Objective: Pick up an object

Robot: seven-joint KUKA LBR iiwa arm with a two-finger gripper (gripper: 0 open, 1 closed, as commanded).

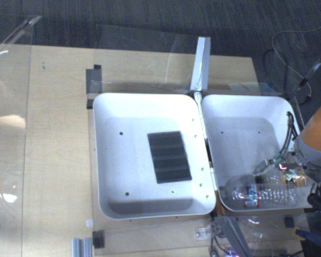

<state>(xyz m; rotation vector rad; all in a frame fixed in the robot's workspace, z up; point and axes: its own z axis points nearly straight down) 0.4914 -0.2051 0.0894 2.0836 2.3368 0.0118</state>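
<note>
— What's sitting on the tabletop [53, 170] from where you stand?

— Two white bins side by side. The left bin [104, 159] has a single dark ribbed pad [169, 156] lying flat near its middle, a little toward the right wall. Nothing else is in there with it.

— And the other one?

— The right bin [241, 116] holds one clear plastic bottle [259, 193], lying on its side along the bin's near edge, toward its near right corner. It has some blue and red bits on it; I can't make out what they are.

— Where's the arm?

— The arm [316, 138] comes in over the right bin's right edge, orange band showing. The pincer [282, 169] is just above the bottle's far side, with wires bunched around it. Open or closed, I cannot tell; it's too cluttered there.

— Anything in the way?

— A grey metal bar [200, 63] lies on the tabletop past the bins' far edge, where they meet. Black brackets [94, 82] sit at the left bin's far left corner.
</note>
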